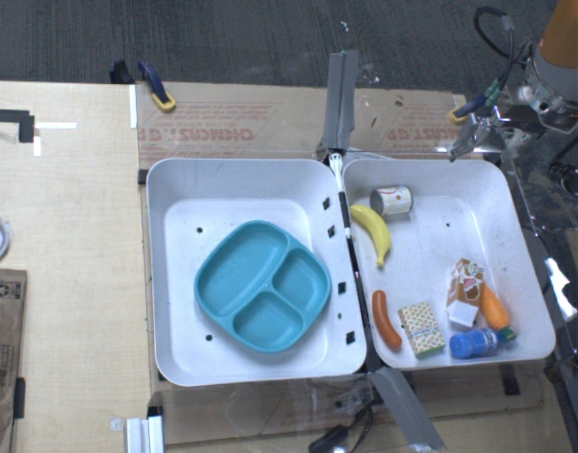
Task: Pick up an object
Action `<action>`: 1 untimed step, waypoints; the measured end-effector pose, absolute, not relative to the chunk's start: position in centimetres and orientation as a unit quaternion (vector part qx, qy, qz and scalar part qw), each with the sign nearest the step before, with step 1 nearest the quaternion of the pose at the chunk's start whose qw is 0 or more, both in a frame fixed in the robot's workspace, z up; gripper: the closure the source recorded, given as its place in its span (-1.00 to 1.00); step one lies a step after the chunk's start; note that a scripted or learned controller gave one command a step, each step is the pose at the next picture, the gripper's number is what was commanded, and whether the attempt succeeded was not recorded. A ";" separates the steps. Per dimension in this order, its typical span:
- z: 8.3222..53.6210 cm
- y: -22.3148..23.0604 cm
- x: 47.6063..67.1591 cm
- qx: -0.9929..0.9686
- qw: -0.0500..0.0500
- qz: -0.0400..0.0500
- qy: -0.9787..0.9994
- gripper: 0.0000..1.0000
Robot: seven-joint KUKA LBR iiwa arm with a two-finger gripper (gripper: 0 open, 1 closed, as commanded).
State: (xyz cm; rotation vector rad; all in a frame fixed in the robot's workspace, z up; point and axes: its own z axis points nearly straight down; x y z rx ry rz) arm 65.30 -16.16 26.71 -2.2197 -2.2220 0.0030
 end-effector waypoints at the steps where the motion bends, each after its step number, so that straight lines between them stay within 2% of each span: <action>1: 11.0 -13.7 59.1 -0.709 0.001 0.001 -0.705 -1.00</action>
